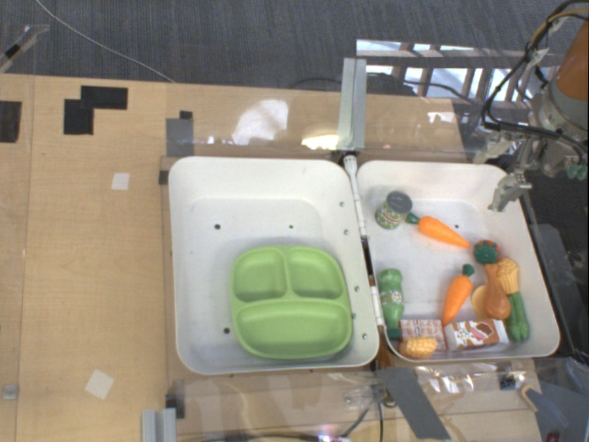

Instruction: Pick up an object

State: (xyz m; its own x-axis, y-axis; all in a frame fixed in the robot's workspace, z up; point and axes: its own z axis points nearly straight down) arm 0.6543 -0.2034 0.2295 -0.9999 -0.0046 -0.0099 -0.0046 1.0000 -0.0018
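- Nearest the camera, along the front wall of the right bin (543, 334), a small carton (476, 335) lies flat beside a second red-and-white packet (419, 327) and a yellow corn piece (420, 346), all resting loose on the bin floor.
- Just behind them, a green bottle (391, 299) lies along the divider, a short carrot (456, 296) tilts upright-ish in the middle, and a cluster of toy foods (502, 288) crowds the right wall, pieces touching one another.
- In the left bin (198, 201), a green divided plate (291, 302) sits toward the front, nothing on it.
- Farther back in the right bin, a longer carrot (443, 232) lies just beside a small tin can (395, 210) tipped on its side.
- At the far right corner, the gripper (507, 192) hangs over the bin's rim with nothing between its fingers; whether they are apart or together cannot be made out at this size.
- Judged from this, no object is lifted yet: choosing a target, descending, closing and raising all appear left to do.
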